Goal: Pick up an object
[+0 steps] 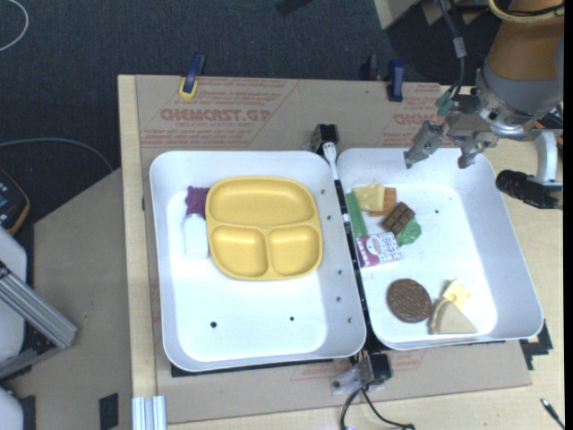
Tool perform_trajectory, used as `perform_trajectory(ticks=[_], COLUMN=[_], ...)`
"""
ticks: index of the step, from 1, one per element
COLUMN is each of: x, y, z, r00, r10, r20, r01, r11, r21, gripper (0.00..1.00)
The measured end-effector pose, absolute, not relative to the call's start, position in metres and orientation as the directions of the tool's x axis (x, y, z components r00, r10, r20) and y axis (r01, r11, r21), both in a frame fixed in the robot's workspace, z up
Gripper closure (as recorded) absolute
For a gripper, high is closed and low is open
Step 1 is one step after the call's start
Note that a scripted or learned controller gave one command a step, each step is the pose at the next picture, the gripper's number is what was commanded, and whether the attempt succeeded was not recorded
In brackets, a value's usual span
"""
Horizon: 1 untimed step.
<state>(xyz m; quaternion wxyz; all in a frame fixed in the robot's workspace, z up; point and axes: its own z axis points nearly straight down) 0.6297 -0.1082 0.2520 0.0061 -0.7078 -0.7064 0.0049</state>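
My gripper point(441, 157) hangs open above the far edge of the right bin point(501, 240), its two grey fingers spread and nothing between them. Below and to its left lie small toy foods: a tan cheese-like block point(373, 197), a brown chocolate bar point(397, 217), a green piece point(409, 233), a green stick point(355, 215) and a pink-white packet point(378, 251). Near the front of that bin sit a round brown cookie point(409, 300) and a pale yellow wedge point(454, 310).
The left bin point(242, 330) holds a yellow three-compartment plate point(264, 227), with a purple item point(196, 200) and a white bottle point(194, 236) tucked at its left. Clamps stand along the cardboard bench's far edge. A black part point(528, 186) juts in at the right.
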Motion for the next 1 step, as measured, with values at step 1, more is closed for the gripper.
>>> perform_trajectory(ticks=[1], x=[0.6319], y=[-0.1081], z=[0.2602], r00=[0.0], r10=[1.0], r20=[0.0], r01=[1.0], r11=[0.0], r21=[-0.001], gripper=[0.0])
